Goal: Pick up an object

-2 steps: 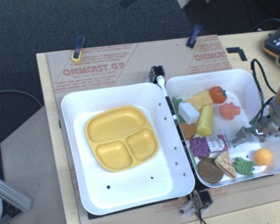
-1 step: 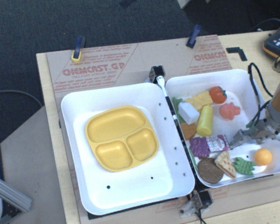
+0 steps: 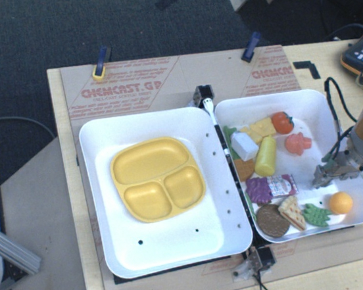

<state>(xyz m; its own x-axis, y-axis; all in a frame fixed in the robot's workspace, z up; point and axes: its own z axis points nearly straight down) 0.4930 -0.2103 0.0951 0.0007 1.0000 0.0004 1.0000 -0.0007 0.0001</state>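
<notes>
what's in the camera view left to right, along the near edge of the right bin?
Brown round cookie → cracker wedge → green leafy piece → orange ball. The gripper sits just above the ball, toward the bin's right side.

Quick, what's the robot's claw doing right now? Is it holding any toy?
End effector: over the right bin, near the orange ball; open or closed cannot be told, and no toy shows in its grip.
</notes>
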